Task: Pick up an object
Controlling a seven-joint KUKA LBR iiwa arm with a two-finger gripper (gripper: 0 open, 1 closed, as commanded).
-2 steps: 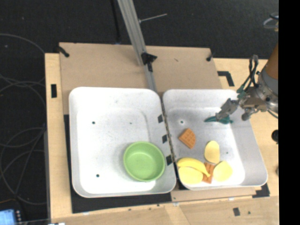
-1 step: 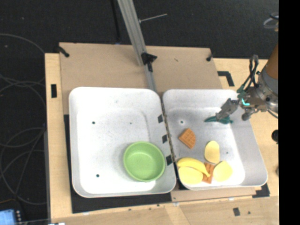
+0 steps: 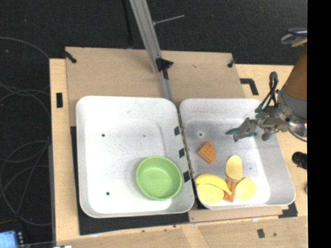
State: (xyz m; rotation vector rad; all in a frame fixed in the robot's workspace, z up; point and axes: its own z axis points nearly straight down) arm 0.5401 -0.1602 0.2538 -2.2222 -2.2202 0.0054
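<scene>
Bins sit side by side on the wooden bench (image 3: 129,71), their inner rims touching at the centre. A green bowl (image 3: 159,177) rests upright in the left bin (image 3: 103,128), toward its near right corner, alone on the white floor. The right bin (image 3: 207,118) holds a cluster of small pieces along its near edge: an orange waffle-textured square (image 3: 207,152) lies a little apart toward the middle, a pale yellow oval piece (image 3: 234,166) lies just beyond it, and two larger yellow pieces (image 3: 212,187) crowd the near wall with a thin orange stick (image 3: 229,191) wedged between them. A slanted metal post (image 3: 147,30) rises from the bench behind the bins, and loose cables (image 3: 20,128) trail over the dark floor at left. The arm reaches in from the right, its wrist level over the right bin's far right part. The gripper (image 3: 235,132) points leftward above bare bin floor, well apart from the pieces; it grasps nothing, and whether its tips are parted or pressed together cannot be told.
</scene>
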